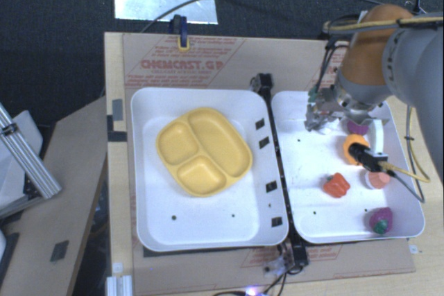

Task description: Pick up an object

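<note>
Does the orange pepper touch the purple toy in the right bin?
Apart. The camera view shows bare white bin floor between the orange pepper and the purple toy.

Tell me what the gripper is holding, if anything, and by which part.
Nothing visible. The gripper hovers over bare floor of the right bin, with no object seen between its fingers.

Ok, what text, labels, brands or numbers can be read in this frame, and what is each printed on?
"CHEMCAST GP", in red on the brown sheet under the two white bins; the last letters are blurry, so this is my best reading.
Fainter red print runs in stripes beside that line and along the sheet's front edge; too small and blurred to read.
No legible writing on the yellow divided plate or the toy items in the right bin.
</note>
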